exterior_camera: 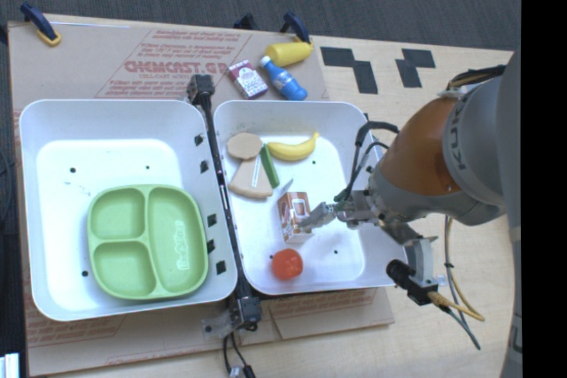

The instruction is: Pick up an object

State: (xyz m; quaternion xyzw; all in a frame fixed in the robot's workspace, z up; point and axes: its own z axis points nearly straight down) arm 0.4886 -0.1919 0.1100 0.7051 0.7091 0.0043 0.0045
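Note:
In the right bin point(347, 124) lie a yellow banana point(293, 148), a tan round slice point(244, 146), a tan bread-like piece point(249, 182) with a green stick point(269, 166) across it, a brown-and-white packet point(291, 216) and a red tomato point(286, 264). My gripper point(310, 219) reaches in from the right, low over the bin, its fingertips at the packet's right edge. Whether the packet sits between the fingers is unclear.
A green three-part tray point(146, 241) lies in the left bin point(53, 137). Behind the bins, on the cardboard, lie a yellow bottle point(290, 52), a blue bottle point(283, 80) and a small purple box point(248, 79). The arm's orange band point(423, 150) hangs over the right bin's right wall.

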